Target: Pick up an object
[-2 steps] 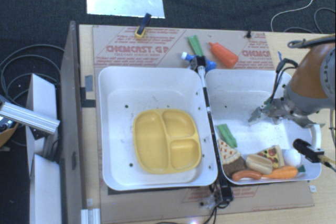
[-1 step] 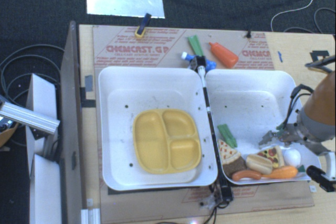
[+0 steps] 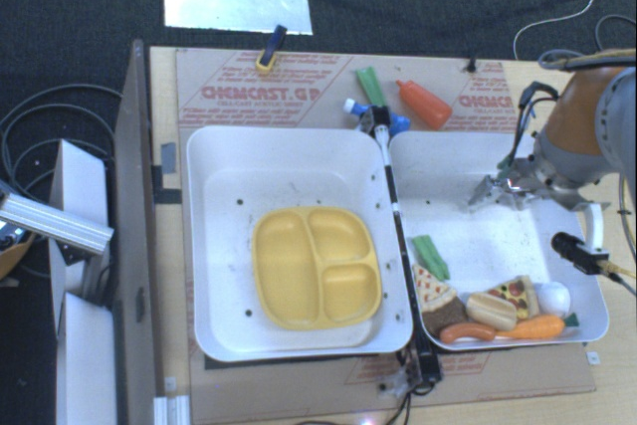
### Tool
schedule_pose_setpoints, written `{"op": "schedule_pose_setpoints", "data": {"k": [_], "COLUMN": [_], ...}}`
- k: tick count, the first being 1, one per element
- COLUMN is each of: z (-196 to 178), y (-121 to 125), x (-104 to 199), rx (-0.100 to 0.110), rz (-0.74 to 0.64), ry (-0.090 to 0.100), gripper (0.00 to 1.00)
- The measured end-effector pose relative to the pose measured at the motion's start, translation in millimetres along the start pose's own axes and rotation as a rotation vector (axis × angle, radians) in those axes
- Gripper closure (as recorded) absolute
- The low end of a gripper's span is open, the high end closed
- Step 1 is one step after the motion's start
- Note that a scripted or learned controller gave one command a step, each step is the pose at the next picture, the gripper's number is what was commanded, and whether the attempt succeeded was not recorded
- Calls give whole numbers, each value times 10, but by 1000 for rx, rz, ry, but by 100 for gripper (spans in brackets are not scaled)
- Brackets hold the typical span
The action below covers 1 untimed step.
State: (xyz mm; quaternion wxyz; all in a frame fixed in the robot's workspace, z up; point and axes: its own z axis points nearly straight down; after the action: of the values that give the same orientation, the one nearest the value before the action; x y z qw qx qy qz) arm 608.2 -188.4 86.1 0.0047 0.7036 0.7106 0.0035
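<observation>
Camera view, right bin (image 3: 597,318): toy food heaped in the near corner — hotdog (image 3: 492,310), carrot (image 3: 503,331), pizza slice (image 3: 429,285), green strip (image 3: 431,256), something white, perhaps an egg (image 3: 554,298). Hand (image 3: 495,192) hovering over bare floor well behind the heap, touching nothing; finger state, cannot tell. Left bin (image 3: 204,214): yellow divided tray (image 3: 317,267).

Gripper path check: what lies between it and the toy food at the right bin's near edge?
Bare white bin floor lies between the gripper and the toy food, as the camera view shows.
</observation>
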Motion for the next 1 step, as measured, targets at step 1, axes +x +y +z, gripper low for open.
{"op": "schedule_pose_setpoints", "data": {"k": [1], "z": [6], "y": [649], "x": [480], "rx": [3], "rz": [-1], "ry": [1], "gripper": [0]}}
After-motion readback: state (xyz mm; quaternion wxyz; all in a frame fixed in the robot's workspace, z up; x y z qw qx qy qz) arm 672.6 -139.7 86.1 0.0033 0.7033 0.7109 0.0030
